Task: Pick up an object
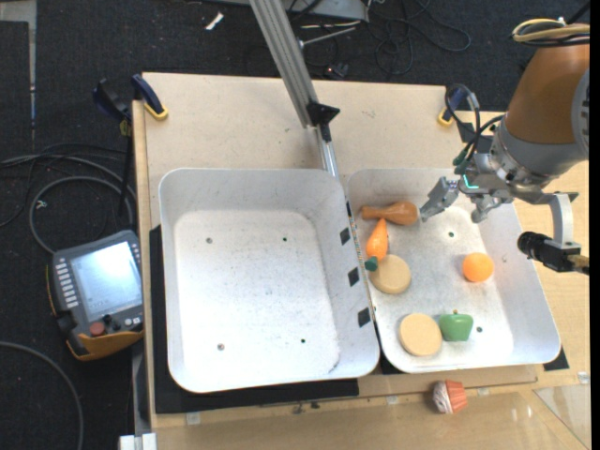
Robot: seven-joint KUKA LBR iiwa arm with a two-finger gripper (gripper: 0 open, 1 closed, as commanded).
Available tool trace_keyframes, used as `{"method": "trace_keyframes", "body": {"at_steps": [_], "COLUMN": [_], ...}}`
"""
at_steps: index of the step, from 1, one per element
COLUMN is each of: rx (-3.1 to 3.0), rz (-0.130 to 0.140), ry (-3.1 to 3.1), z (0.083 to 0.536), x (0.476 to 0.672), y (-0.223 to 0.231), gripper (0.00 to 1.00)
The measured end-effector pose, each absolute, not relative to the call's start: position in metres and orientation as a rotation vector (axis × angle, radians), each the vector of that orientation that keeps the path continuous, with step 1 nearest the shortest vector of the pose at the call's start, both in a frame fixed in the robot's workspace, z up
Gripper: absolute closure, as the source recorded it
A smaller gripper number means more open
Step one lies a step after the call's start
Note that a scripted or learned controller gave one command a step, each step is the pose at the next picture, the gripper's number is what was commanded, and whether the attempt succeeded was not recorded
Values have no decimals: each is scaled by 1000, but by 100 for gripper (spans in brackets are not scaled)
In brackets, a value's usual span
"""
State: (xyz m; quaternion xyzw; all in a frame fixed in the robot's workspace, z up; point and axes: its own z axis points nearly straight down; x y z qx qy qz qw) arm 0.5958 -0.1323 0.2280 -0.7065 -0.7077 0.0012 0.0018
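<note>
Two-finger gripper [459, 201] hangs over the back of the right shallow white bin [525, 279], fingers spread apart, nothing between them. Arm's grey wrist and orange band [553, 78] run off the right edge, so the upper arm is cut off.

Just left of one fingertip lies a brown drumstick-shaped toy [394, 213]; touching or not, too small to tell. Beside it an orange carrot toy [377, 240] with a green end, near the bin's left wall. Below that a tan round disc [392, 276]. An orange ball [478, 267] sits mid-bin, apart from the rest. Near the front, a second tan round piece [420, 335] touches a green pepper-like toy [457, 326].

Left white bin [178, 251] alongside. A small pink-red object [449, 397] lies on the bench outside the bins, shape unclear. A grey pendant with a screen [98, 289] sits on the floor far left.
</note>
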Motion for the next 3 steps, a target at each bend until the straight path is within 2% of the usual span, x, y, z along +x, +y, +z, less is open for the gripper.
{"method": "trace_keyframes", "body": {"at_steps": [1, 2, 3], "rx": [-2220, -2219, -2218], "rz": [1, 6, 6], "ry": [-2221, -2217, -2217], "z": [230, 168, 109], "x": [596, 600, 595], "y": [-132, -136, -127], "gripper": [0, 0, 0]}}
